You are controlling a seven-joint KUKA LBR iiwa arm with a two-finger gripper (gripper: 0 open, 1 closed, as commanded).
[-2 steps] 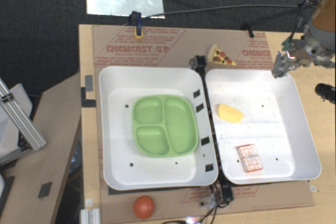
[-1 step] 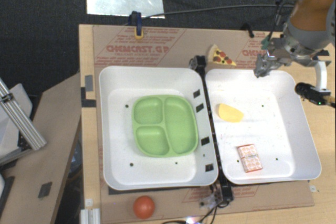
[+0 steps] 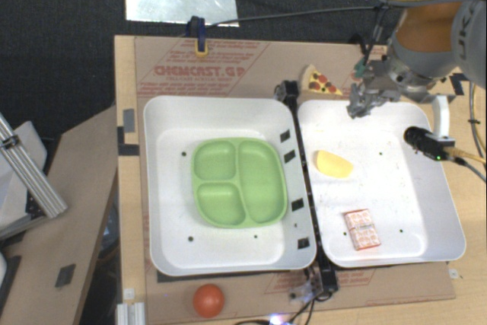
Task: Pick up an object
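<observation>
End effector (image 3: 358, 107) over right bin (image 3: 426, 194) far rim, finger state unreadable, blurred; smooth yellow wedge (image 3: 333, 164), flat pink-checked packet (image 3: 361, 229) inside.

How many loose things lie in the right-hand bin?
2: a yellow piece near the bin's middle, towards the divider, and a red box nearer the front edge. The gripper over the back edge may hide something.
</observation>
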